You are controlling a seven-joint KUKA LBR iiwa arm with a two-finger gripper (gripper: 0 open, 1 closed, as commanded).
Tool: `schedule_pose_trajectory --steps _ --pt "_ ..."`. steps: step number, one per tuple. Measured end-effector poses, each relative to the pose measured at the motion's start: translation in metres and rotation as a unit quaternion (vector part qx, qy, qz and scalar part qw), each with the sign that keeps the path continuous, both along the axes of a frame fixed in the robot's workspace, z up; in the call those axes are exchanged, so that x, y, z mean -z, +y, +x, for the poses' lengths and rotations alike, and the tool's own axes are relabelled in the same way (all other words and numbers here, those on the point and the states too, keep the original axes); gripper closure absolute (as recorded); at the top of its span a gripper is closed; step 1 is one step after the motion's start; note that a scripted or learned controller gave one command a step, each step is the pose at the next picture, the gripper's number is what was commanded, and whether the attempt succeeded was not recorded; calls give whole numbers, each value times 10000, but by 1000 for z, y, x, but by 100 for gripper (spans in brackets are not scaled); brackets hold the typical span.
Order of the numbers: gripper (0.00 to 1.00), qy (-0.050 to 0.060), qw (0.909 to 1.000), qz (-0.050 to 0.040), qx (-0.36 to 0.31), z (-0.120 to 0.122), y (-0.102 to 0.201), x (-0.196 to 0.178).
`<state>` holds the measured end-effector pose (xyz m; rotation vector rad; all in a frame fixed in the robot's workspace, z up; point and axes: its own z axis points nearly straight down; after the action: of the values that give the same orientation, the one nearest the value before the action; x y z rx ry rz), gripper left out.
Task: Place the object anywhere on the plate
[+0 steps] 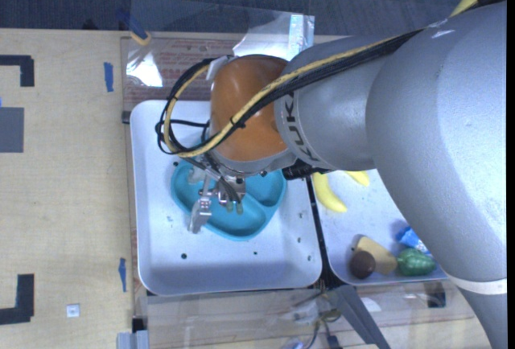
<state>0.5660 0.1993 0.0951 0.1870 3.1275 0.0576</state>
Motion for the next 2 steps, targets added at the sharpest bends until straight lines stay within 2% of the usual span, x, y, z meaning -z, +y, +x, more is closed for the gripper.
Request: schedule_pose_trajectory --steps 1,2 --pt "0 -13 9900 -94 1411 -59 -52 1" --pt "0 52 9462 -34 3234 -61 -51 2"
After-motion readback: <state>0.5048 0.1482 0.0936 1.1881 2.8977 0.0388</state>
